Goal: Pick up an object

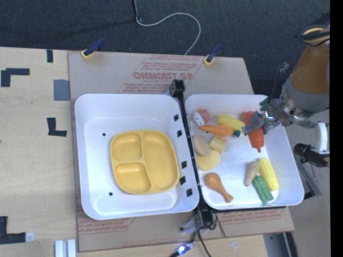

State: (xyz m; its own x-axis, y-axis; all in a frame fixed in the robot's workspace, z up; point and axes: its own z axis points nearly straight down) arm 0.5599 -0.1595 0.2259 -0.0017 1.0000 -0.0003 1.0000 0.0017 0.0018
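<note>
So the table (32, 143) has two white bins; the left bin (91, 111) holds a yellow divided plate (143, 161). The right bin (284, 159) has toy food (carrot (217, 129), corn (269, 174), drumstick (218, 186)). The end effector (252, 126) hovers near its top right corner, can't tell its grip.

Two white bins (86, 143) look like smooth, glossy plastic; the yellow divided plate (143, 161) is matt plastic; brown cardboard (155, 76) lies flat, printed red.
</note>
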